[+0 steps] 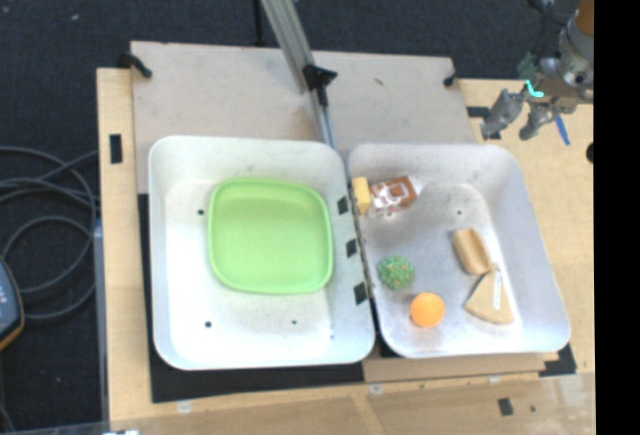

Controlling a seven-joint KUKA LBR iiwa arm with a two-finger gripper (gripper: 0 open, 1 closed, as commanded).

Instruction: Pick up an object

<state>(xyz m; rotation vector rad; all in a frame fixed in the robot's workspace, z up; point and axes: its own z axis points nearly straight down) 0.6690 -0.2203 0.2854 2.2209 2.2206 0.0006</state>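
Orange ball (427, 309) and tan wedge (490, 299) at the near edge of the right bin (520, 183), with the gripper (515, 115) off beyond the bin's far right corner.

Just behind the ball sits a bumpy green ball (396, 272), and beside the wedge lies a short tan block (469, 250), touching or nearly touching it. A clear packet with brown and white print (390, 194) rests against the bin's far left wall. The left bin (175, 223) holds a light green square plate (270, 235) lying flat. The gripper hangs above the bench (480, 93), well apart from every item, its two fingers spread with nothing between them. A slanted metal rail (285, 13) runs down to the join between the bins.
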